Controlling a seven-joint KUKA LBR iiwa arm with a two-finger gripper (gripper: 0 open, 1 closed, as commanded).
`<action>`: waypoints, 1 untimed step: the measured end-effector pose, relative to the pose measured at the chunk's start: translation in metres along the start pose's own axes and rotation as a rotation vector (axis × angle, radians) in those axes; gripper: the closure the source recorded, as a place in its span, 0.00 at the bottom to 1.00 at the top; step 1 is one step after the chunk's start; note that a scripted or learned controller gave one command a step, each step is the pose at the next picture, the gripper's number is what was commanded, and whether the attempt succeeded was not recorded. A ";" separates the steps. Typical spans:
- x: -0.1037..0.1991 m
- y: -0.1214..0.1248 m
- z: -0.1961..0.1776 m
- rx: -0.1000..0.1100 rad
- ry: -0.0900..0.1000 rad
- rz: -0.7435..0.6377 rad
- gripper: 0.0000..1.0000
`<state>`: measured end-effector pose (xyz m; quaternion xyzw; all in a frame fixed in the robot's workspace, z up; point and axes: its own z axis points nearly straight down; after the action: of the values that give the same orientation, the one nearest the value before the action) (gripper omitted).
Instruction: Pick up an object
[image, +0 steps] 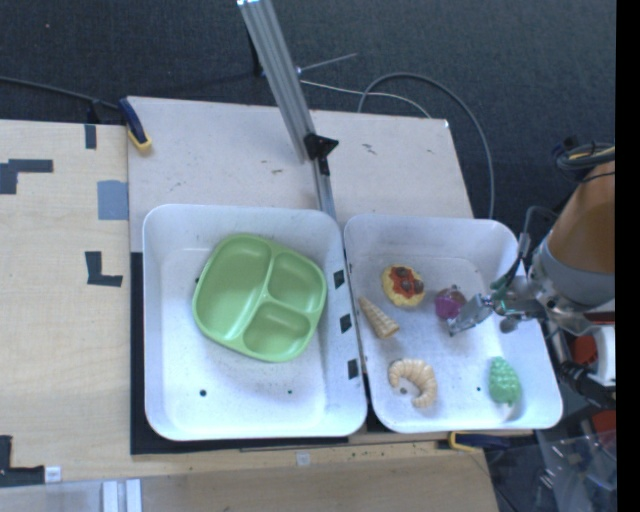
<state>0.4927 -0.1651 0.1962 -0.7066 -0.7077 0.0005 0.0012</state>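
Near the right bin's (430, 232) right rim, the gripper (463, 318) touches a purple toy (449, 300); whether its fingers grip it, I cannot tell. Open floor lies mid-bin between croissant (415, 380) and green toy (503, 381).

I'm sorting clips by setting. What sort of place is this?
Probably a robotics lab bench for grasping trials: two white bins side by side, toy food such as a croissant, and a robot arm reaching in.

End effector (462, 320) fingers' spread unclear
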 end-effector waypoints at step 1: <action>0.000 0.000 0.000 0.000 0.000 0.000 0.00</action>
<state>0.4927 -0.1651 0.1963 -0.7065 -0.7077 0.0003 0.0011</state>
